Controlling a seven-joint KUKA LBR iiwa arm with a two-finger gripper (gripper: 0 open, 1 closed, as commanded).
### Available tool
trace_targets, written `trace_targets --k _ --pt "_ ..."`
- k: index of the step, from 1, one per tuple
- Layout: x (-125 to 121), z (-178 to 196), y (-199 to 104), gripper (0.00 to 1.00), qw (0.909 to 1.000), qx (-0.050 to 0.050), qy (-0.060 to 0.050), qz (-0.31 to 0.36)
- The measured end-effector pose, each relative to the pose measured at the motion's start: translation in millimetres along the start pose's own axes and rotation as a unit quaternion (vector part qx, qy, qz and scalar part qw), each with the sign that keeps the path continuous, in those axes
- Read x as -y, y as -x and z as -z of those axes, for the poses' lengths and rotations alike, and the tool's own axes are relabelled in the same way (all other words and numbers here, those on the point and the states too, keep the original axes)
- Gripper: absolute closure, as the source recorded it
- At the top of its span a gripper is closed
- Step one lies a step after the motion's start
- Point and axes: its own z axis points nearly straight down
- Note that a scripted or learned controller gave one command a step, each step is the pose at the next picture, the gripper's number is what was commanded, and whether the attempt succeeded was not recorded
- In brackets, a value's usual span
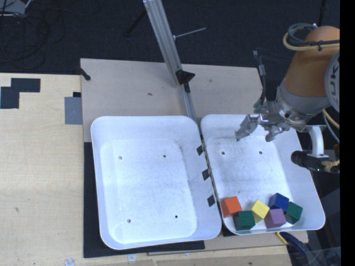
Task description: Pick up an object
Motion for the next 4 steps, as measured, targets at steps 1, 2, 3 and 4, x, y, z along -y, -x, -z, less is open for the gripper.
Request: trace_targets --k 1,2,3,4 --pt "0 0 0 0.00 1.0000 0.000 0.000 -0.001" --pt "0 0 0 0.00 1.0000 0.000 0.000 -0.001" --pt "0 0 1 0.00 1.0000 0.000 0.000 -0.001" --pt "79 -12 78 0.00 1.0000 0.001 -0.003 -0.003"
